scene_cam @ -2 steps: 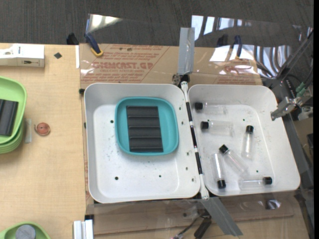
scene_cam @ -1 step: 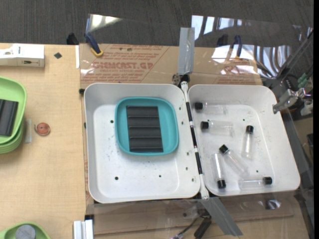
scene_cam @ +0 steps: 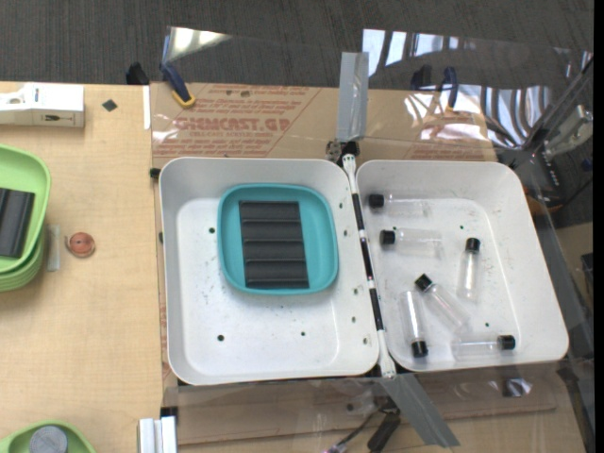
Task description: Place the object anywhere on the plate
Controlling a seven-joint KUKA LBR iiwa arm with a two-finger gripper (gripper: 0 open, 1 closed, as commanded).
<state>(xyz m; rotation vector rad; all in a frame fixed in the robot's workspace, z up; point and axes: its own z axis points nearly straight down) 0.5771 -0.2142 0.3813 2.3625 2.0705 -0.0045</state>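
Looking down from the camera view, six clear tubes with black caps lie scattered in the right bin, well apart from the teal plate in the left bin. I cannot tell the state of the end effector, so my advice is to pick first one tube lying free of its neighbours, across its middle, and to put it down on the ridged dark centre of the plate.

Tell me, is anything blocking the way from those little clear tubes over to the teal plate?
Only the bins' walls. The tubes lie in the right bin, the teal plate in the left bin. The two rims meet between them, so a tube must be lifted over. A dark ridged insert covers the plate's middle.

Wooden bench, two white bins
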